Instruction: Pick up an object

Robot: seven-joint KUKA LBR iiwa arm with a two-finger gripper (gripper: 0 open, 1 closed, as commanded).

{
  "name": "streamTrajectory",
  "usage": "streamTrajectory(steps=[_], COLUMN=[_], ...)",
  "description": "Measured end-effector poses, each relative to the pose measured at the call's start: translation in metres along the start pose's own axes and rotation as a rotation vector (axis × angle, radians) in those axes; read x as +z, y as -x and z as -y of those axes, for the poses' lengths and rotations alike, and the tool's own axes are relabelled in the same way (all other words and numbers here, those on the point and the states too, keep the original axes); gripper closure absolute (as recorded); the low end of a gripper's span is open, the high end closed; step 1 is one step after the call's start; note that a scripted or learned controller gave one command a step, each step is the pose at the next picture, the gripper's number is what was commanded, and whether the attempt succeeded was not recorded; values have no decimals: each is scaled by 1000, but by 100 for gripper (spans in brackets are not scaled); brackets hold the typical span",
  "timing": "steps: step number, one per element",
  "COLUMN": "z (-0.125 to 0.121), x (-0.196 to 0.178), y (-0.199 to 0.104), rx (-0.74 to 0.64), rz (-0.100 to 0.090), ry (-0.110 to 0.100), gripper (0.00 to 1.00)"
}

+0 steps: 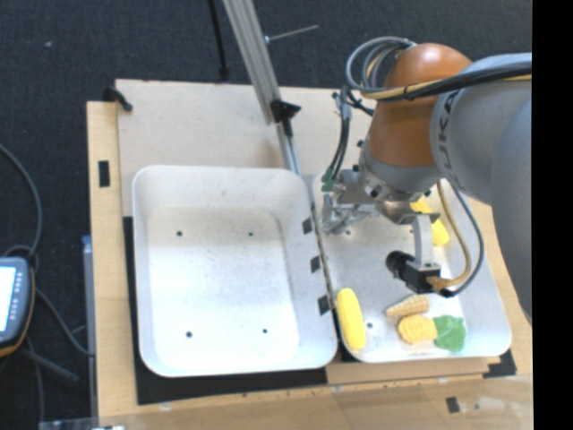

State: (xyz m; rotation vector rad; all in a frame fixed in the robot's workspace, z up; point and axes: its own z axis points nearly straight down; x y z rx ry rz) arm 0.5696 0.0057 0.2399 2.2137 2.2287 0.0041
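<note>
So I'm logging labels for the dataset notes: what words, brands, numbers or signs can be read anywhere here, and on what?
No text can be read.
Handheld screen at the left edge: lit, but too small and blurred to read.
Arm and both bins: no lettering shows.
Toy corn and yellow piece: no markings.

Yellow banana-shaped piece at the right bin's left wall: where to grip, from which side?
Grip the yellow piece at mid-length, fingers across its narrow width, coming straight down. It lies flat and elongated, running roughly along the right bin's left wall, so the wall-side finger has little room; a slight offset toward the bin's middle probably helps. The corn pieces lie apart to its right.
</note>
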Motion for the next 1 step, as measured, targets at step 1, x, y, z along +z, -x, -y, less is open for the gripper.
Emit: streamTrajectory(steps=[1], z=[-5], x=[-7], y=[-45], rx=[0], rz=[0], ry=[-1], gripper=[100])
